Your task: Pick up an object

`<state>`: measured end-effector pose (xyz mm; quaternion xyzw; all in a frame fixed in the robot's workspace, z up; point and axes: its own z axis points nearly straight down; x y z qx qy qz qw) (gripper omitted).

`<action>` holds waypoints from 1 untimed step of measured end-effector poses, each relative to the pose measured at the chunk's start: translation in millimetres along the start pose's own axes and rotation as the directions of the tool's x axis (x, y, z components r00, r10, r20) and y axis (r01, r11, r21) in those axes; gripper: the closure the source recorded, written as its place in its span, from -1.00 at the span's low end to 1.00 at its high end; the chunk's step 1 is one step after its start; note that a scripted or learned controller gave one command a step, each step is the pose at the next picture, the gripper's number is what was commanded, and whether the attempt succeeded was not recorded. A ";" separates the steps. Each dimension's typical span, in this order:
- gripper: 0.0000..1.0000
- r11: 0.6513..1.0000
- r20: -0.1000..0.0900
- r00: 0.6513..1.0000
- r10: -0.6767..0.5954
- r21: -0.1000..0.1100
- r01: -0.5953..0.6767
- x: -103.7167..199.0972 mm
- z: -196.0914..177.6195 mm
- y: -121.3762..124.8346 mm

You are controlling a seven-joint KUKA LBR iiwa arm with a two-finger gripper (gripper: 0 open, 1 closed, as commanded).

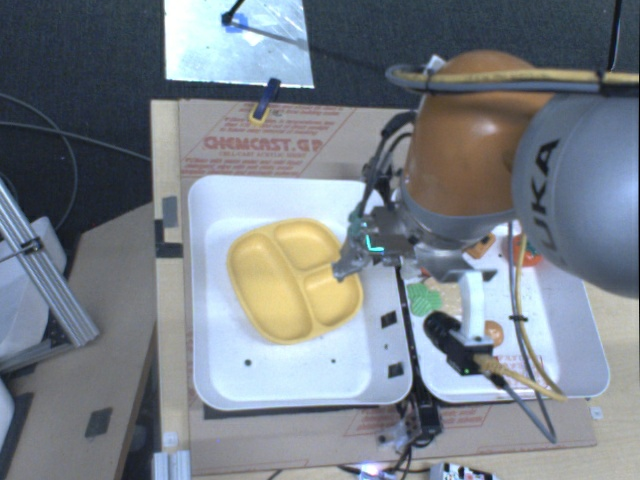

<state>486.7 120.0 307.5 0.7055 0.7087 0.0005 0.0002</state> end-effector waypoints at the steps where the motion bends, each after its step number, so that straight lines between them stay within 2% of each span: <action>1: -1.00 1.000 0.003 1.000 0.006 0.012 -0.006 -13.8 125.9 -2.3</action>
